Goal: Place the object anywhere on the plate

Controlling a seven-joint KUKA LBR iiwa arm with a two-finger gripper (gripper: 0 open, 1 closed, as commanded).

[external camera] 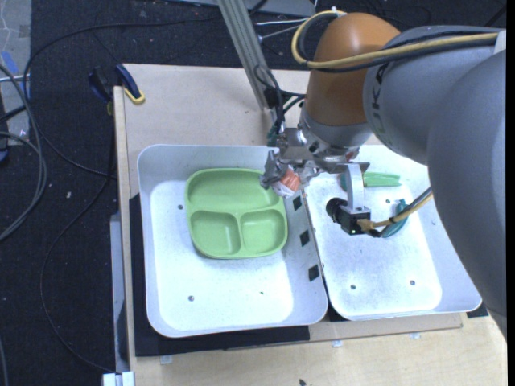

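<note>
The gripper (pixel 280 177) pinches one small orange and white object (pixel 287 183) between its fingers. One green plate (pixel 236 213) with three sections lies just below and left of the jaws, in the left of two white bins (pixel 161 240). One green thing (pixel 381 180) lies to their right.

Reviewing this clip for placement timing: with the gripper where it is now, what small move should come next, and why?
Probably a short shift toward the view's left before any release. The gripper sits at the right rim of the green plate, and the small orange-and-white object at its tip looks to be over the rim and the bin floor rather than a compartment. Whether it is firmly pinched is unclear.
</note>
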